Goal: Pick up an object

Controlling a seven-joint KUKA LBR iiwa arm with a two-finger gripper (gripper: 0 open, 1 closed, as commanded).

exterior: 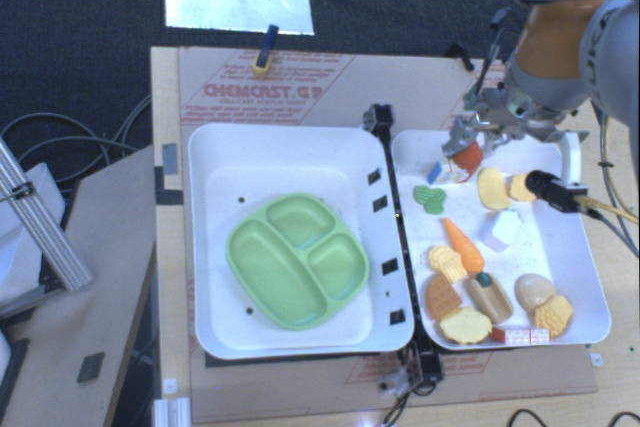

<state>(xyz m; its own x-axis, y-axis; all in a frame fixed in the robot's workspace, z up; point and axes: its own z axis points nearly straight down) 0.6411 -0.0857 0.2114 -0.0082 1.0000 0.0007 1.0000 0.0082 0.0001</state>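
My gripper (466,145) hangs over the far left part of the right bin (580,260). A small red-orange toy piece (467,158) sits between its fingertips, and the fingers are shut on it. Just below it lie a blue piece (435,172) and a green leafy piece (432,200). Further toy foods are spread through the same bin: a yellow piece (492,187), an orange carrot (463,245), a white block (503,230), and several tan and yellow pieces near the front edge (465,325).
The left bin (220,165) holds a green divided tray (297,260). A black divider with clips (390,215) runs between the bins. The arm's orange band and grey wrist (560,25) stand above the right bin's far right corner.
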